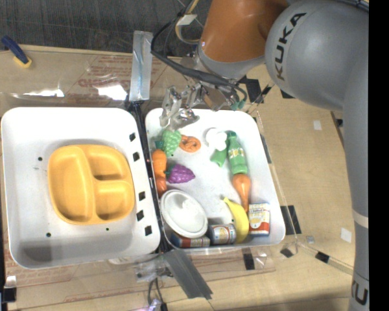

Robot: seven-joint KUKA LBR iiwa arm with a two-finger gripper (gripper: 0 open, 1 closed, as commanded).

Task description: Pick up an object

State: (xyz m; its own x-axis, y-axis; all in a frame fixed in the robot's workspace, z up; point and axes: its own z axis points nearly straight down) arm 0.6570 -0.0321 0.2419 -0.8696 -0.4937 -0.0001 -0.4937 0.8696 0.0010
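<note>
1 fixed camera above bench (311,141), looking down aslant on 2 bins (26,251).

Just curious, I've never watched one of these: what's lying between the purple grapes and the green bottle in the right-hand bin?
Bare white bin floor separates the purple grapes from the green bottle, per the camera view.

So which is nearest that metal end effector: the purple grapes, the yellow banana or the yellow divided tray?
From the end effector:
1. Purple plastic grapes, right bin, just below it.
2. Yellow divided tray, left bin.
3. Yellow plastic banana, right bin's near corner.
Tray and banana are nearly level.
</note>
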